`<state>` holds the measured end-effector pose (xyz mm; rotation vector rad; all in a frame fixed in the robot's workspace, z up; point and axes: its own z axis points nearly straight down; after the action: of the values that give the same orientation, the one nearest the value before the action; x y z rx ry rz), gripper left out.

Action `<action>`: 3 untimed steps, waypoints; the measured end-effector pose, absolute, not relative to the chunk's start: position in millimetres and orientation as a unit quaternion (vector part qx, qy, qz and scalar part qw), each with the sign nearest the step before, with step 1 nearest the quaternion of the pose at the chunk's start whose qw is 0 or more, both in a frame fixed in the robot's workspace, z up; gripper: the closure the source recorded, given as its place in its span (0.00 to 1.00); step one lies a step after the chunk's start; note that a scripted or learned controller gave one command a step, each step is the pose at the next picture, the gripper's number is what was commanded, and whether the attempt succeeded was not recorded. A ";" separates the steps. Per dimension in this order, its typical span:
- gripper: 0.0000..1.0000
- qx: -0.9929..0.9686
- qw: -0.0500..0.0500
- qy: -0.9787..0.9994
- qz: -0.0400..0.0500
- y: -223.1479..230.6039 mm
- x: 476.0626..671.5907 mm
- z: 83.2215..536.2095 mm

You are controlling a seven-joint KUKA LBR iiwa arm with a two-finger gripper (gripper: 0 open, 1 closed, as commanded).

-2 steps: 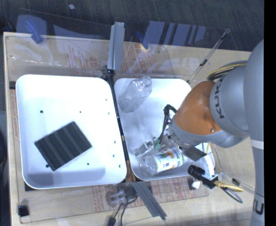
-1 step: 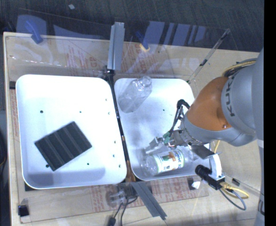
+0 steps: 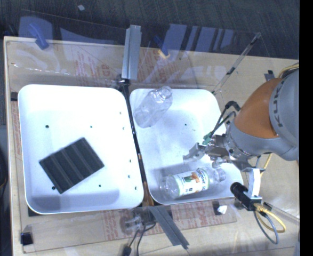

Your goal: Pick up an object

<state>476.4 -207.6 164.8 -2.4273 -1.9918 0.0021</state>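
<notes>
Bottles of clear plastic in my right bin (image 3: 220, 116): one bare (image 3: 152, 106) at the far-left corner, one labelled (image 3: 191, 183) lying along the near wall. Ribbed black slab (image 3: 71, 165) sits in the left bin (image 3: 28, 100). Gripper (image 3: 201, 152) hangs just above the labelled bottle, arm (image 3: 265, 119) bent in from the right; finger state I cannot tell.

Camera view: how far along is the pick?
Done: the arm has reached into the right bin, with the gripper low over its near right part. In hand: nothing visibly lifted; the labelled bottle lies on its side just below the gripper. Left: grasp and lift. The clear bottle at the bin's far end and the dark ribbed panel in the left bin lie apart.
</notes>
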 end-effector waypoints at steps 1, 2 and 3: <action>0.00 -0.712 0.002 -0.702 0.000 -148.5 476.9 91.3; 0.00 -0.839 0.001 -0.544 0.000 -192.2 477.3 164.2; 0.00 -0.791 -0.004 -0.612 -0.003 -123.4 480.7 104.9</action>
<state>480.7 -123.4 104.9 -2.4908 -1.9265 -0.0105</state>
